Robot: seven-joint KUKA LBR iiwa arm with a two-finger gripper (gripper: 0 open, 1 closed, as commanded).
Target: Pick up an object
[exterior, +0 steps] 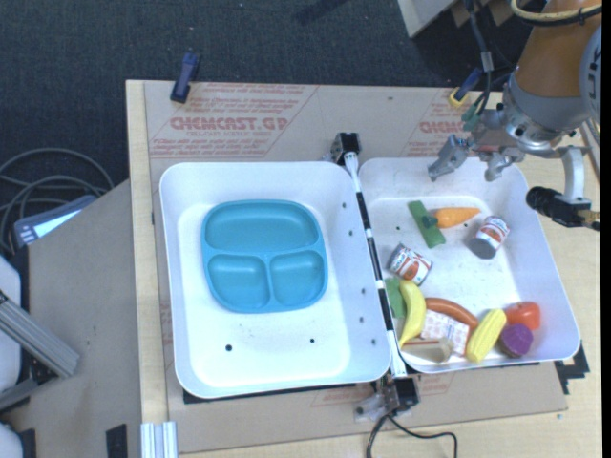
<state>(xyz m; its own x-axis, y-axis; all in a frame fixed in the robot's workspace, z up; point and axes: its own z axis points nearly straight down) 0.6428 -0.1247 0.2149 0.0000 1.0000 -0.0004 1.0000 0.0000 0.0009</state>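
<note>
Hovering our tool (474, 159), fingers apart and holding nothing, above the right bin's (549, 256) far rim; no object picked yet.

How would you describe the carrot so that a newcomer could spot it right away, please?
Start at the right bin, the one crowded with toy food. Look along its far side, just below the gripper. The carrot lies there beside a green block, and it is the bin's sole slim, tapered orange piece.
</note>
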